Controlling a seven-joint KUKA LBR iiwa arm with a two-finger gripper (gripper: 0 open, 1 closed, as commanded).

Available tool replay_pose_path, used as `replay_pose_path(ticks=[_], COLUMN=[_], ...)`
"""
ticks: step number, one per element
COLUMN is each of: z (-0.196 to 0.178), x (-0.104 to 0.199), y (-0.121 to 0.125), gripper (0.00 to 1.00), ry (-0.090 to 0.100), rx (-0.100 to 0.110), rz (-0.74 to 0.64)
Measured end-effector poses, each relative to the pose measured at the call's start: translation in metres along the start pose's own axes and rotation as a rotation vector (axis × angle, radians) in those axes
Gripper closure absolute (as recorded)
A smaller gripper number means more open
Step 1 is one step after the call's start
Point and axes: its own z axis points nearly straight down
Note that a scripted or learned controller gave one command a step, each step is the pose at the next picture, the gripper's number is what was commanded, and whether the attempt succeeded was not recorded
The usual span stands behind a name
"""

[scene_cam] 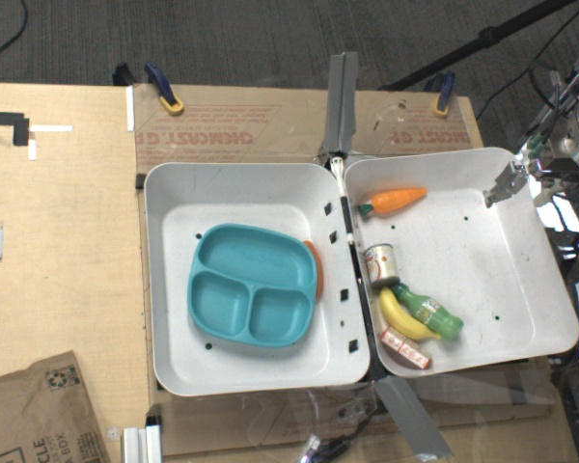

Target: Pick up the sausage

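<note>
1. The left bin [159, 258] holds a teal three-compartment tray [254, 285], with an orange strip showing at the tray's 3 o'clock edge.
2. The right bin [482, 258] holds its things along its 9 o'clock side: a carrot [398, 201] near 11 o'clock, a small can [379, 262] below it, then a banana [405, 318] and a green bottle [432, 314] lying against each other.
3. The sausage [406, 348], pinkish in a wrapper, lies at the bin's 7 o'clock corner, touching the banana's lower end.
4. The tool [507, 186] sits at the right bin's 2 o'clock rim, well apart from the sausage; how far its fingers are parted cannot be told, and nothing shows between them.
5. On the surface [58, 258], blue clamps [164, 87] stand at 12 o'clock and a cardboard box [39, 418] at 7 o'clock.
</note>
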Motion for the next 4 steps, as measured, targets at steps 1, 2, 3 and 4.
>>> replay_pose_path(ticks=[1,2,3,4], z=[0.038,0.066,0.107,0.13], x=[0.001,0.009,0.078,0.119], y=[0.024,0.006,-0.105,-0.067], gripper=[0.0,0.0,0.0,0.0], ry=[-0.003,0.009,0.005,0.006], rx=[-0.035,0.003,-0.002,-0.024], rz=[0.276,0.409,0.628,0.643])
